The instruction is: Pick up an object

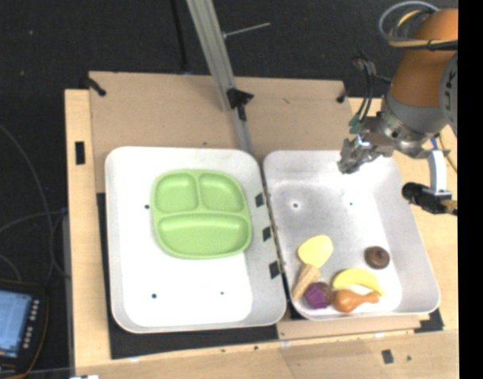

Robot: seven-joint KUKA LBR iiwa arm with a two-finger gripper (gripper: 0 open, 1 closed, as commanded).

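Wooden bench [178,109] bearing two shallow white bins. Left bin [131,290] holds a green three-compartment plastic plate [200,214]. Right bin [336,212]: toy foods clustered at its near edge — yellow ice-cream cone [311,259], yellow banana [358,279], brown doughnut [376,257], purple piece [316,295], orange drumstick [353,298]. Two-finger gripper [352,158] hangs over the far edge, well apart from them — nothing between its fingers; whether they are parted or closed cannot be told.

No text can be read anywhere; the handheld screen [13,322] (lower left corner) glows blue, its lines too blurred
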